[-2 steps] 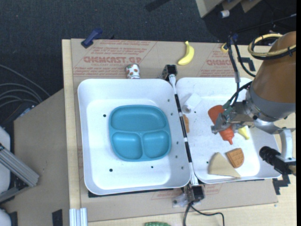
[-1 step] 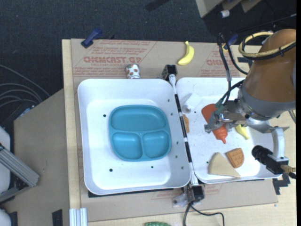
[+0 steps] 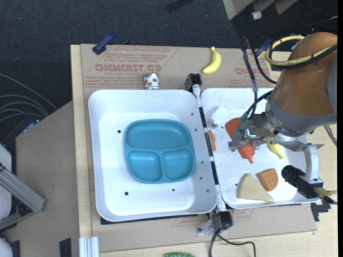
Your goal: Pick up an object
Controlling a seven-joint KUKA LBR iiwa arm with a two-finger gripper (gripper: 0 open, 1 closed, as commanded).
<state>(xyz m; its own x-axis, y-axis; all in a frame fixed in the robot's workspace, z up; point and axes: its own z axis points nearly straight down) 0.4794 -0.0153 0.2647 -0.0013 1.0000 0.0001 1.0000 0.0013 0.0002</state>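
Orange toy carrot (image 3: 245, 152) lies in your right bin (image 3: 230, 101), at the pincer's (image 3: 242, 138) six o'clock, touching it; whether that pincer is released or clenched, you cannot tell.

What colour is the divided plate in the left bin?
Light blue; the divided plate shows clearly in the camera view.
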